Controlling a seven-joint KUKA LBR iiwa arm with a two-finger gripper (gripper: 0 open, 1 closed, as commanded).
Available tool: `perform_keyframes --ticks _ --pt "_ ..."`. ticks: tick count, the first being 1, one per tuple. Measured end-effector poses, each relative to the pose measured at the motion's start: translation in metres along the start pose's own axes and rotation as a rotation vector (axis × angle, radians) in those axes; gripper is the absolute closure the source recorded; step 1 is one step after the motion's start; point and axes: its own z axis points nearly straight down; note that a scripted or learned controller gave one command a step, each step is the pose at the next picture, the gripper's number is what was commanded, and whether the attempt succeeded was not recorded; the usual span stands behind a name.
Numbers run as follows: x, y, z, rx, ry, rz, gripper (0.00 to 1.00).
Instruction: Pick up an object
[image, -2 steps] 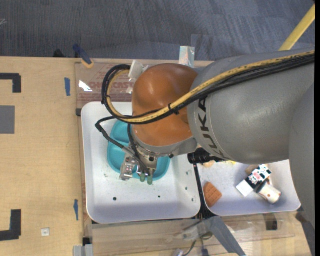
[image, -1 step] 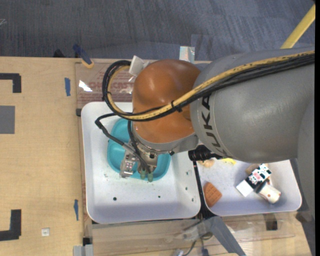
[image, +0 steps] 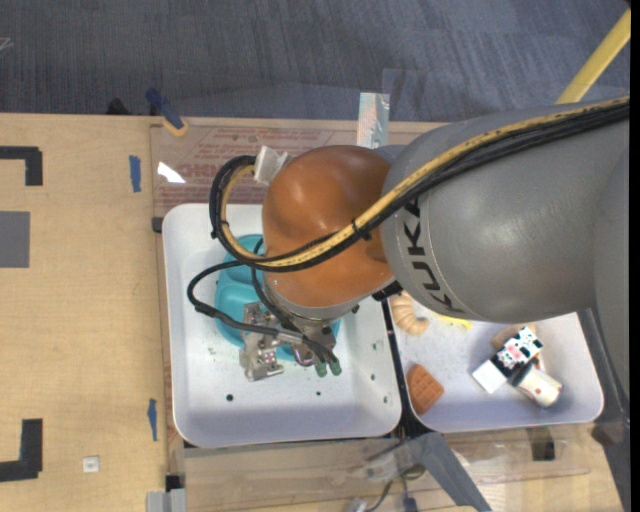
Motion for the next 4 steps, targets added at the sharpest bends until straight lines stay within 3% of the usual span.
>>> perform_keyframes --ticks 1,2,3,4 --pt "-0.031 -0.004 0.119 -0.005 -0.008 0.485 1.0" --pt "-0.042 -0.007 -0.013 -0.003 -0.005 0.972 1.0" --pt "0.002 -0.014 0.117 -0.004 -0.005 0.787 1.0" --pt "-0.048 -0.008 0.027 -0.003 -0.004 1.199 1.0"
